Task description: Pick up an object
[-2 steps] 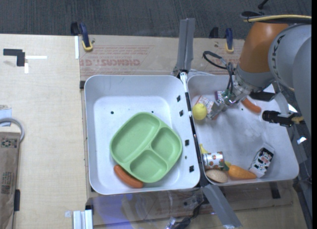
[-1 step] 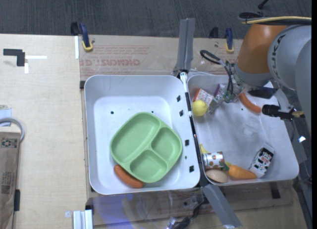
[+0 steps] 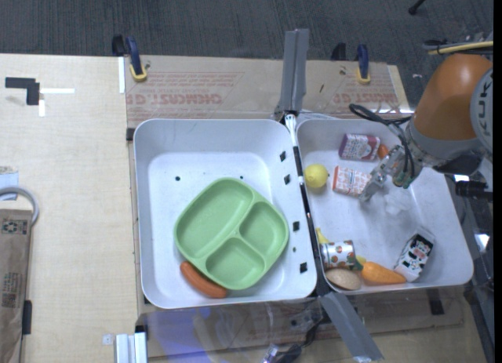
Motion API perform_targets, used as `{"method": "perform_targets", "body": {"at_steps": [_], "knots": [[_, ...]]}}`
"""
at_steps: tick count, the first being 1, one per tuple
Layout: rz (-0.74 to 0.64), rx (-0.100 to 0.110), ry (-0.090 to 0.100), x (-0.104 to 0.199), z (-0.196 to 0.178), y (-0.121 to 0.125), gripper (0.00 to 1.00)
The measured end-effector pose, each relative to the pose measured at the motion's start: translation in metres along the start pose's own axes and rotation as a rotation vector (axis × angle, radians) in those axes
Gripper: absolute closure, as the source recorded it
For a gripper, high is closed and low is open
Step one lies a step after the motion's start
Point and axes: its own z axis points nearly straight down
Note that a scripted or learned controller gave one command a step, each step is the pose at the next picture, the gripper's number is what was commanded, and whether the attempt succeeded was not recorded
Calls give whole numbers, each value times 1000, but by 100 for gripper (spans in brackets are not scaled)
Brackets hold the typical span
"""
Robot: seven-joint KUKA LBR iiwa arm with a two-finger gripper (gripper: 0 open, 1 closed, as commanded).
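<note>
Nothing was seen to have been lifted, so the task was judged to be at its approach stage, with the grasp and the raise both left to do. The end effector (image 3: 375, 186) was held low over the right bin (image 3: 439, 197), with the grey arm (image 3: 451, 103) reaching in from the right. Whether it was released or clenched could not be told, since it was small and blurred against the white floor of the bin; no object was seen gripped by it.

It was placed just beside the pink-and-white packet (image 3: 350, 180), at that packet's right edge, and this was judged the likeliest target. Contact between the two could not be confirmed. A second pink packet (image 3: 358, 147) lay near, further back, with a small orange piece (image 3: 382, 150) beside it. A lemon (image 3: 315, 176) rested by the divider between the bins.

At the front of the right bin, well apart from the end effector, a spotted can (image 3: 337, 254), a tan rounded object (image 3: 343, 278), a carrot (image 3: 383, 274) and a small black-and-white carton (image 3: 414, 257) were left untouched.

In the left bin (image 3: 157, 157) a green divided plate (image 3: 230, 233) and an orange sausage-shaped object (image 3: 202, 280) at its front edge were likewise undisturbed on the surface
</note>
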Motion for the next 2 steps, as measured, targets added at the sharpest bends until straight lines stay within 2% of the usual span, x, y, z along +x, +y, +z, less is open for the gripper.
{"method": "perform_targets", "body": {"at_steps": [1,2], "knots": [[-126,-1,-2,39,-126,70,100],[-128,0,-1,18,-99,94,100]]}}
